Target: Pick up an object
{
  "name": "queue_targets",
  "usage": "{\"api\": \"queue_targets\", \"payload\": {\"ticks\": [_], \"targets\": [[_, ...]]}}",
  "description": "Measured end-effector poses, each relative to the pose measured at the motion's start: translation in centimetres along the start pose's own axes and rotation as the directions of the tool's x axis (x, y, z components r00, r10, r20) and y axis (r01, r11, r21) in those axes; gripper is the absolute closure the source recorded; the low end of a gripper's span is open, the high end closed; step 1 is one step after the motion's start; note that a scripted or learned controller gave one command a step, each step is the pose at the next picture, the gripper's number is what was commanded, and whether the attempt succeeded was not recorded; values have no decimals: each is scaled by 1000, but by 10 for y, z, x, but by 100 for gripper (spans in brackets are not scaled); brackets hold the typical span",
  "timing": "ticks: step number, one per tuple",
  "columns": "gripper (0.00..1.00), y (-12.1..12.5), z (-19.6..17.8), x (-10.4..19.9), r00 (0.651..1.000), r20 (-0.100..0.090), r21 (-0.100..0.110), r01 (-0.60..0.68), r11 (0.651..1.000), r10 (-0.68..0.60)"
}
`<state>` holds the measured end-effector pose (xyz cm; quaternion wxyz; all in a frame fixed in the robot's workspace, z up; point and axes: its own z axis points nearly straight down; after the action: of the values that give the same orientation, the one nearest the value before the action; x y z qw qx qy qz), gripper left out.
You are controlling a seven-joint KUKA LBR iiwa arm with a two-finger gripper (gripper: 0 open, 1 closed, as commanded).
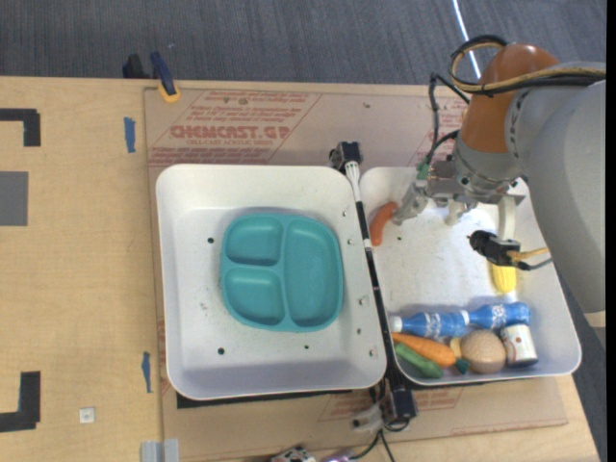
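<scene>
Over right bin [568, 340] far end, gripper [450, 203] fingers apart and empty, near orange sausage [382, 221] by wall; risk of clipping rim or closing on nothing.

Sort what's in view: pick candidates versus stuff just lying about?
Pick candidates, all in the right white bin:
- small orange sausage-shaped piece
- yellow corn-like piece
- blue and white plastic bottle
- orange toy carrot
- green toy vegetable
- tan round ball
- small red and white can

Lying about:
- teal divided plastic plate
- left white bin
- cardboard sheet
</scene>
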<state>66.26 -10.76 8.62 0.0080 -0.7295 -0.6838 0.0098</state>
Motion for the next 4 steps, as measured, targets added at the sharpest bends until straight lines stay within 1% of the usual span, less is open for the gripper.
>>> {"api": "queue_targets", "payload": {"ticks": [1, 2, 3, 4], "targets": [[100, 4, -12, 1, 1000, 4, -24, -2, 1000, 2], [0, 4, -12, 1, 1000, 4, -23, -2, 1000, 2], [0, -49, 1, -7, 999, -4, -28, -40, 999, 40], [0, -6, -63, -102, 1000, -2, -28, -19, 999, 19]]}}
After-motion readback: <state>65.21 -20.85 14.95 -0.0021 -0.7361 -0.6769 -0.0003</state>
